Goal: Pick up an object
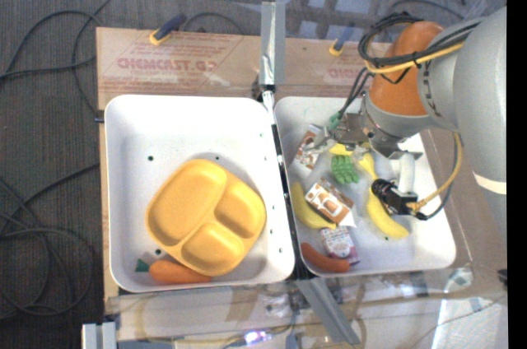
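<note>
crowded right bin (440, 253): bananas (384, 220), green toy (343, 168), snack packets (328, 203), sausage (324, 258) packed close under the gripper (362, 137). fingers masked by wrist, so cannot tell open or shut. left bin (123, 174): yellow divided plate (206, 216) overlapping a carrot (177, 273).

A single fixed camera is mounted above the bench (189, 63) and looks down at a slant, its far side toward the top of the frame. Both white bins fall within view: the left bin (123, 133) complete to all four corners, the right bin (440, 244) partly covered along its far-right corner by the arm (445, 84), which enters from the right edge. The standoff is moderate; grey carpet (49, 26) and loose cables (49, 199) show beyond the bench's far and left edges. The bench's near edge runs close to the bottom of the frame.
</note>
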Action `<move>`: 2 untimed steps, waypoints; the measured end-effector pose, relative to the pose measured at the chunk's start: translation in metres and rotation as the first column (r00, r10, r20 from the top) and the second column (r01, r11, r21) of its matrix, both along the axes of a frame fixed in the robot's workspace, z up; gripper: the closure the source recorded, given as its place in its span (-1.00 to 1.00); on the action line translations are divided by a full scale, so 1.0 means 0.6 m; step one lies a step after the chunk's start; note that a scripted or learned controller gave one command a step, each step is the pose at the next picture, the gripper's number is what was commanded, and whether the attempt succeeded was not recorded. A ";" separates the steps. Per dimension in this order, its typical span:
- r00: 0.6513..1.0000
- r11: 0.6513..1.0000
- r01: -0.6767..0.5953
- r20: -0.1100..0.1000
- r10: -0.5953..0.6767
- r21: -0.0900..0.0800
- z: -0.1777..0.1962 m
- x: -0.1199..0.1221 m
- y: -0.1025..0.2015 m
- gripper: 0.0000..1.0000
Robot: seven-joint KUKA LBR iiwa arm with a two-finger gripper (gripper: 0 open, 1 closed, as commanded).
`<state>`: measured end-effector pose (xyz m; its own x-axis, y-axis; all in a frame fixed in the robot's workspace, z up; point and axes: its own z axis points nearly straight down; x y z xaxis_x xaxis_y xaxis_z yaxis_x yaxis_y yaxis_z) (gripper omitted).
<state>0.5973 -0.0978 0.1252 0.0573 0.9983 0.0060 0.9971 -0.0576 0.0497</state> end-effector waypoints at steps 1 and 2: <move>0.996 0.996 -0.087 -0.010 0.087 0.001 -0.027 0.023 -0.016 -1.00; 0.996 0.996 -0.088 0.000 0.088 -0.002 -0.002 0.028 -0.017 1.00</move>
